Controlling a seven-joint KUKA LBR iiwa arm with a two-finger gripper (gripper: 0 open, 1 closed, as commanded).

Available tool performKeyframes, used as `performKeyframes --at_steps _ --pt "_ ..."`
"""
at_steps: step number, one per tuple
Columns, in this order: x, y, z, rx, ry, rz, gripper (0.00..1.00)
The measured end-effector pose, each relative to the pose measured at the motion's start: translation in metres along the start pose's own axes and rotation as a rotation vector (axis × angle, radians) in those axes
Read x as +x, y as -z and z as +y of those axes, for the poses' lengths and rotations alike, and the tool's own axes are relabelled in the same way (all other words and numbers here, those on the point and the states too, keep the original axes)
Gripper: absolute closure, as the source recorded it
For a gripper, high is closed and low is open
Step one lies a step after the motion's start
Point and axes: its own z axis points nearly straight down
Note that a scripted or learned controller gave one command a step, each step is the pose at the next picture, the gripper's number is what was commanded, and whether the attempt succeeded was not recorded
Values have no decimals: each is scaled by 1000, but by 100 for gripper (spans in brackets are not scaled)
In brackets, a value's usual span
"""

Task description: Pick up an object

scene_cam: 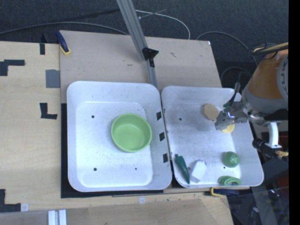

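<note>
- The gripper (pixel 225 122) hangs over the upper right part of the right bin (pixel 187 97), at the end of the grey arm (pixel 267 90) with its orange band, which comes in from the right.
- Whether its fingers are apart or together cannot be told; they are small and dark against the bin floor.
- A yellow piece (pixel 228 129) shows right at the gripper's tip, partly hidden by it; contact or hold cannot be told.
- A tan disc (pixel 210 110) lies just left of the gripper, on the bin floor.
- Lower in the right bin: a green ball (pixel 230 159) near the right wall, a flat green ring-shaped thing (pixel 229 180) at the bottom right corner, a white block (pixel 198 169) and, just left of it, a dark green tool (pixel 182 168) near the bottom left corner.
- The left bin (pixel 79 125) holds a green bowl (pixel 131 132), upright, about in its middle.
- The bins sit side by side, touching, on a pale wooden bench (pixel 28 125) marked with dark tape.
- A grey pole (pixel 133 25) slants up from the bins' far edge.
- Cables (pixel 178 20) lie on dark carpet beyond the bench.
</note>
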Motion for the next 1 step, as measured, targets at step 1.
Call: performKeyframes --at_steps 1 --pt "6 62 1 -3 0 -1 100"
